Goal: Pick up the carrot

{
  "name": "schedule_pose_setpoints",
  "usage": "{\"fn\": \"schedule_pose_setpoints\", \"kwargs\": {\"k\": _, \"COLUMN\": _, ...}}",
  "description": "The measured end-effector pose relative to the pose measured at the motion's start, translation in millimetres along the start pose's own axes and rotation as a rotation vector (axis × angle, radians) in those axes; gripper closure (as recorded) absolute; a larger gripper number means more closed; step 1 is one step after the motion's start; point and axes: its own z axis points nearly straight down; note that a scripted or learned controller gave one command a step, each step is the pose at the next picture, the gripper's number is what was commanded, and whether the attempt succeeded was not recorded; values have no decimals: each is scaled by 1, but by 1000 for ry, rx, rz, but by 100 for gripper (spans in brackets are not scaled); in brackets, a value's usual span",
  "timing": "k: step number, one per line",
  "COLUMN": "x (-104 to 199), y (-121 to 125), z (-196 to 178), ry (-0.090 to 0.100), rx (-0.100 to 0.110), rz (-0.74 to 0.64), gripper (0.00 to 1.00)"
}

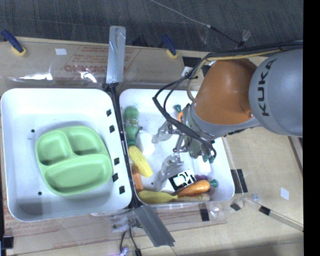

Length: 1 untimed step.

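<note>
Along the near wall of the right bin (149, 96) lies the carrot (194, 187), tip to tip with a banana (156, 197), so that wall probably crowds any grasp. Over the bin's middle hangs the gripper (169, 167), seemingly lining up; open or closed, I cannot tell.

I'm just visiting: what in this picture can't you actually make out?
All in the camera view:
- The right bin: its far right part is hidden under the arm.
- The carrot: its left end is covered by the gripper.
- The orange thing by that bin's left wall: partly under the corn and banana, so I cannot name it.
- The teal bit beside the carrot: too small to name.
</note>
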Motion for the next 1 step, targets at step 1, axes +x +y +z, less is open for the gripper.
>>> {"fn": "schedule_pose_setpoints", "kwargs": {"k": 1, "x": 0, "y": -15, "z": 94, "ry": 6, "rx": -2, "rz": -142, "gripper": 0}}
